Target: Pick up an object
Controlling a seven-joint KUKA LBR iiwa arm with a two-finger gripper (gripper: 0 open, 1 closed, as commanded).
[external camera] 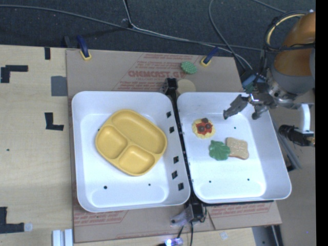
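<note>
The camera view looks down on a sheet of brown cardboard (148, 70) under both bins, and it carries red printing near its far edge; the letters are too faint and slanted for me to read with any certainty. Another strip of red print shows along the near edge, equally unreadable.

The left bin (82, 137) holds a yellow compartment tray (130, 141), three sections, lying tilted across the floor of the bin. The right bin (271, 168) holds three small pieces grouped near its middle: a round yellow piece with red and dark topping (203, 128), a green leafy piece (219, 150), and a tan cracker-like piece (238, 147) touching the green one on its right.

The gripper (245, 108) hangs over the far part of the right bin, its two fingers (233, 109) spread wide apart with nothing between them. The round yellow piece lies just to the left and nearer the camera than the left fingertip, close but apart. The green and tan pieces sit further toward the camera, well clear of the fingers.

A small green dotted object (188, 66) rests on the cardboard beyond the bins, with a pale disc just beside it.
</note>
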